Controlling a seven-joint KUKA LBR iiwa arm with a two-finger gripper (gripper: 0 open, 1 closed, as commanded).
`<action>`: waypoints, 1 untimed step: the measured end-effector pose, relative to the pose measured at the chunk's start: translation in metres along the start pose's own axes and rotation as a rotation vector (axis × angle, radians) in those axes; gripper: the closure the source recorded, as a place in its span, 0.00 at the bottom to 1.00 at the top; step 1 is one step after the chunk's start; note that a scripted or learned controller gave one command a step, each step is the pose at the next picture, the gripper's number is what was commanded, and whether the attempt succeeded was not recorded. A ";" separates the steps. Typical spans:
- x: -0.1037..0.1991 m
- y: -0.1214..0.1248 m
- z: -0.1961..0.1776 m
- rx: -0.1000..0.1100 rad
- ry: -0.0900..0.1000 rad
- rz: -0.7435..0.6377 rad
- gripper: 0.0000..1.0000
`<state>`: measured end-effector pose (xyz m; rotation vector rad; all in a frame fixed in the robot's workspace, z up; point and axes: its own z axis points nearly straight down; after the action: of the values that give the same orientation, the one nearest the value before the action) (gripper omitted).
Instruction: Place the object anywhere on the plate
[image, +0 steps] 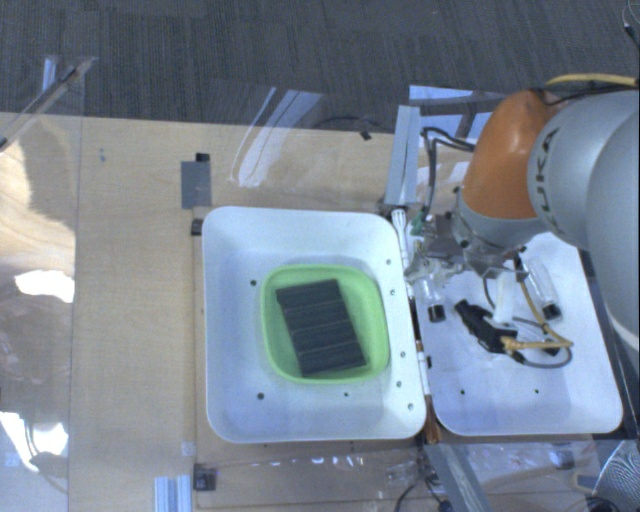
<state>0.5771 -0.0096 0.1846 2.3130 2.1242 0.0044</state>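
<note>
Dark ridged block (319, 327) lies on the green plate (273, 340). My wrist hides my gripper (440, 262); its state I cannot tell.

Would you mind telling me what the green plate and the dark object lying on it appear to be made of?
Green plate: likely moulded plastic, with a smooth, slightly glossy rim and uniform colour. Dark object: matte, ribbed surface, possibly rubber or foam; unclear.
</note>
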 end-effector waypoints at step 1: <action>0.029 -0.020 0.000 -0.001 0.000 -0.232 1.00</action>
<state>0.5594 0.0211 0.1849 2.0510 2.3770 0.0051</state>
